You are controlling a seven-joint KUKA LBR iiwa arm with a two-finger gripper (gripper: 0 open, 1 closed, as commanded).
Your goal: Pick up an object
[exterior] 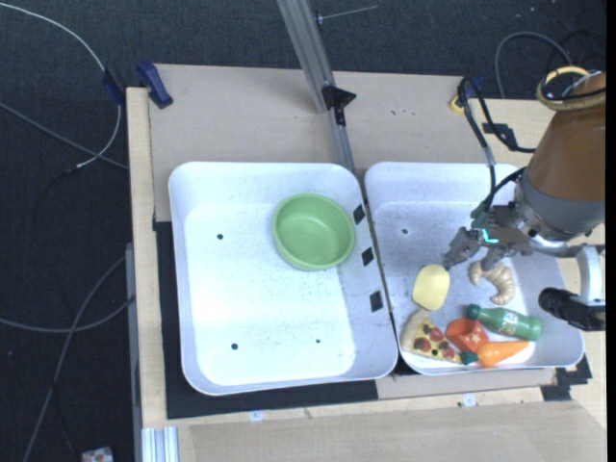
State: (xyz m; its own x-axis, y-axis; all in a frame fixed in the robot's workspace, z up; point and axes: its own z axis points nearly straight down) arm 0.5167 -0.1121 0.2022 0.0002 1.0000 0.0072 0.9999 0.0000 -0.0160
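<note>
My gripper (478, 245) hangs with fingers spread, empty, over the right white bin (404, 186) at the frame's lower right. Just below lies the tan plastic croissant (497, 276): light, stiff, slick-looking; I'd pinch across its curved middle.

The arm (568, 162) reaches in from the right, its claw (478, 248) spread open, pointing down.

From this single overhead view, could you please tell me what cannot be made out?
- Hand: its fingers' spread is too small and dark to judge.
- Arm: cut off by the right edge.
- Croissant: whether the hand touches it.
- Carrot and red pepper: overlapping, outlines unclear.
</note>
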